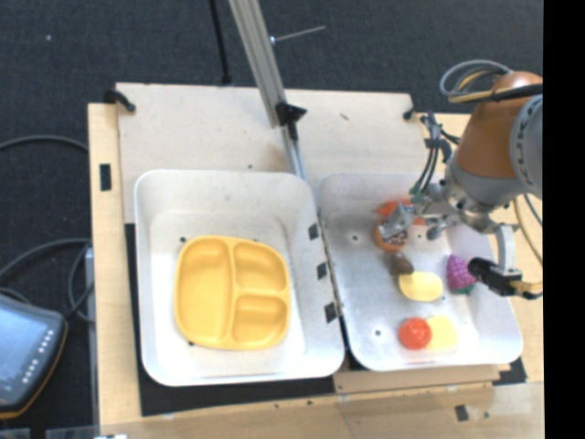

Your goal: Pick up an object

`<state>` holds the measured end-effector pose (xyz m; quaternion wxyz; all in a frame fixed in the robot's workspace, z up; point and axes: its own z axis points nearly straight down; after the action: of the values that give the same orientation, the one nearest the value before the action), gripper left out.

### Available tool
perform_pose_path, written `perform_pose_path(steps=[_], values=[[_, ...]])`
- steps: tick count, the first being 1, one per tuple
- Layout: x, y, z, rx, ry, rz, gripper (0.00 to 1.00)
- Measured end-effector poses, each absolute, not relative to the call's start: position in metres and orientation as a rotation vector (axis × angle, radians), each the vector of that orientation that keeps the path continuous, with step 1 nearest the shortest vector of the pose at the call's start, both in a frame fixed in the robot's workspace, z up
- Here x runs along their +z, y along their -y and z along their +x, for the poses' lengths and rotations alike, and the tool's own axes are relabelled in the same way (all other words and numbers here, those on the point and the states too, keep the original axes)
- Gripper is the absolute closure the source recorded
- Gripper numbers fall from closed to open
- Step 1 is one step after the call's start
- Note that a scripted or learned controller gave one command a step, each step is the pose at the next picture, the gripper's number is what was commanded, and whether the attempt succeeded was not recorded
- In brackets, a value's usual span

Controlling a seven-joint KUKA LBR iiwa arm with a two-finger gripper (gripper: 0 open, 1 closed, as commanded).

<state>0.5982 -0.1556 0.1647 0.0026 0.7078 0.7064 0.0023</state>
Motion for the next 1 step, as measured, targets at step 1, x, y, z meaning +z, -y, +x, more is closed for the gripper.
perform_pose_path(steps=[1], values=[[0.1761,0.1572,0.5991,0.011,-2.21,2.219,1.0]])
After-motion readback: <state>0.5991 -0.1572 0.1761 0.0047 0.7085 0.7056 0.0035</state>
